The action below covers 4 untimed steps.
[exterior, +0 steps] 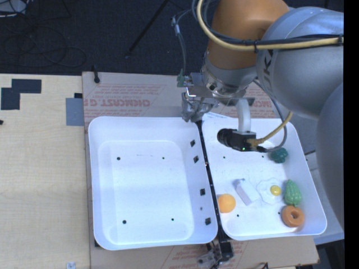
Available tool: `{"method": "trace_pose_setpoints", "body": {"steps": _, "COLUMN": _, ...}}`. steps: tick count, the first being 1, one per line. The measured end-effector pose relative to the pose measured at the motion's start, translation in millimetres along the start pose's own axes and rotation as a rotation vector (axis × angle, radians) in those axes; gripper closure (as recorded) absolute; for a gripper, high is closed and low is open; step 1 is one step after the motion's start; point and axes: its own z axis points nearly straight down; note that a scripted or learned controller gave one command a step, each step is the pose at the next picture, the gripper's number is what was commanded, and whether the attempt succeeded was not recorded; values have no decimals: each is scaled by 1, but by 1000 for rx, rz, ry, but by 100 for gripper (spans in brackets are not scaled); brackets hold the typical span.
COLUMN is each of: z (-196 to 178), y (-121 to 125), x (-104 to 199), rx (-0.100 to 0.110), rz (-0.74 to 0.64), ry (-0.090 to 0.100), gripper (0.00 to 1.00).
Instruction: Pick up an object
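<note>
one fixed camera above, looking down aslant on both bins [95, 150].

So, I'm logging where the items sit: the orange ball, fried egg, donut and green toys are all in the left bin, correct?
Not quite. The camera view shows the orange ball, fried egg, donut and green toys all in the right bin, not the left bin.

2 white bins [101, 150] sit on cardboard [134, 97] atop a wooden bench [39, 178].
</note>
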Motion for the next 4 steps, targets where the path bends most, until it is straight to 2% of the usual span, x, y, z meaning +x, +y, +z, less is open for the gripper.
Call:
{"method": "trace_pose_setpoints", "body": {"steps": 1, "z": -36, "y": 24, "x": 124, "rx": 4, "rz": 0, "ry": 1, "gripper": 100}}
{"method": "trace_pose_setpoints", "body": {"steps": 2, "z": 57, "y": 32, "x": 144, "rx": 14, "rz": 10, "ry": -6, "gripper": 100}}
{"method": "trace_pose_setpoints", "body": {"steps": 3, "z": -211, "y": 33, "x": 145, "rx": -6, "rz": 7, "ry": 0, "gripper": 100}}
{"method": "trace_pose_setpoints", "body": {"steps": 4, "z": -53, "y": 8, "x": 143, "rx": 25, "rz": 15, "ry": -11, "gripper": 100}}
